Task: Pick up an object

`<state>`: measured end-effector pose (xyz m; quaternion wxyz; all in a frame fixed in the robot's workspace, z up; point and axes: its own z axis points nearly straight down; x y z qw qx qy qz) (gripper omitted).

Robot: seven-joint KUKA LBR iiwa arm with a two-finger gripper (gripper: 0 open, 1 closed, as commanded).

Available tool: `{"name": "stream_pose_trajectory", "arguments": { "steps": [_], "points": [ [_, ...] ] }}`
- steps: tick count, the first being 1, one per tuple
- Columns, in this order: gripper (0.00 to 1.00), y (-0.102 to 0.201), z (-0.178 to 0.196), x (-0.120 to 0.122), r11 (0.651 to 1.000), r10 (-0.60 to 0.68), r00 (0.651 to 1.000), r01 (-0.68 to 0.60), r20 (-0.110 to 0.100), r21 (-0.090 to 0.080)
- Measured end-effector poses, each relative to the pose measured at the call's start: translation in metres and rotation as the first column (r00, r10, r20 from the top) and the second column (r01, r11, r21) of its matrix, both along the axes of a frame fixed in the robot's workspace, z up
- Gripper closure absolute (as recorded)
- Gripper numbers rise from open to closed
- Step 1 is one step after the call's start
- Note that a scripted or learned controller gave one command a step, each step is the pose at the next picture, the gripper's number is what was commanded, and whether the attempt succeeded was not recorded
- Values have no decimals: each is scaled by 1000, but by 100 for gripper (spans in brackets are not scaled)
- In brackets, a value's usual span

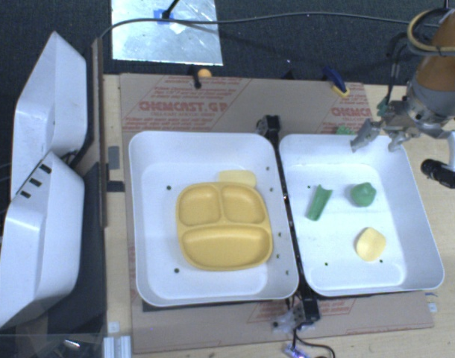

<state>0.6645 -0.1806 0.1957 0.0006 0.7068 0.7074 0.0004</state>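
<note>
Judging by shape, the green wedge looks light and rigid; grip its long sides. Pincer spread, empty.

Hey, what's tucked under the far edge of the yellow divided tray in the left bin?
A pale yellow flat piece pokes out from beneath the yellow divided tray at its far edge. The tray covers the rest, so its full shape cannot be seen.
</note>
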Motion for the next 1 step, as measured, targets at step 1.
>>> {"name": "stream_pose_trajectory", "arguments": {
  "steps": [1],
  "points": [
    [0,0,0,0,1000,0,1000,0,0,0]
  ]
}}
